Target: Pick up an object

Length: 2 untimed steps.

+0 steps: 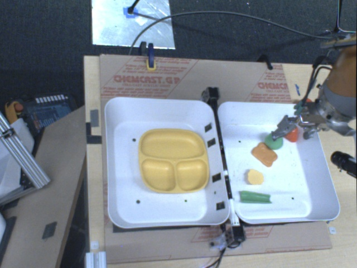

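Two shallow white bins sat side by side on the tabletop, over a brown cardboard sheet with red lettering. The left bin held a yellow divided tray, three compartments, lying flat near the bin's centre. The right bin held the loose objects: a green round piece at the far side, a small red piece just to its right, an orange block a little nearer and tilted, a small yellow piece nearer again, and a green elongated piece lying flat close to the near wall. The arm reached in from the right, its orange band visible above the wrist. The gripper sat low over the far part of the right bin, directly above the green round piece and beside the red one. One grey finger pointed down and left toward the green piece; contact could not be confirmed. State of the jaws: could not tell, the tips merged with the objects beneath them. Nothing was seen plainly between them. Orange block, yellow piece and green elongated piece lay apart from the gripper. Black cables ran across the dark floor beyond the cardboard. A blue-handled clamp gripped the far edge of the cardboard.
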Available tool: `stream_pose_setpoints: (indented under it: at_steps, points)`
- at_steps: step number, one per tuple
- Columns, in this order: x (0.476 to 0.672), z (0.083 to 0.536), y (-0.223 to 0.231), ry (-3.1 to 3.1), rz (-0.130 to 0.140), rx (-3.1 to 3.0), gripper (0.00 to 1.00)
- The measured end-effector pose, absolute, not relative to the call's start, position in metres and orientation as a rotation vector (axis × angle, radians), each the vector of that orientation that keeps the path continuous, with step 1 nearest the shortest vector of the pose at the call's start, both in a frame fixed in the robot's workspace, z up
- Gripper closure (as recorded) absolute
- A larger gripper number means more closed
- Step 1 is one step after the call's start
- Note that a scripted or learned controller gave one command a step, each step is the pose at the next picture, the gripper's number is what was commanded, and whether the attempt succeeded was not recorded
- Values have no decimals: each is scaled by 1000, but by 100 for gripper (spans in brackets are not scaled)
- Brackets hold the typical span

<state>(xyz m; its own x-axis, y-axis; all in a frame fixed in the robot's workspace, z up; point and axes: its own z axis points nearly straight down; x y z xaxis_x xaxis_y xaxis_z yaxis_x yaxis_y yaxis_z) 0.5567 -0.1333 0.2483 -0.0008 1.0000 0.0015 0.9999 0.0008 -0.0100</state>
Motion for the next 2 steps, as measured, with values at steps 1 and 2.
stream_pose_setpoints:
  at_steps: [1, 2]
  points:
    - [559, 254, -133, -2226, -1, -2219, 0]
    - [567, 210, -132, -2224, 0, -2220, 0]
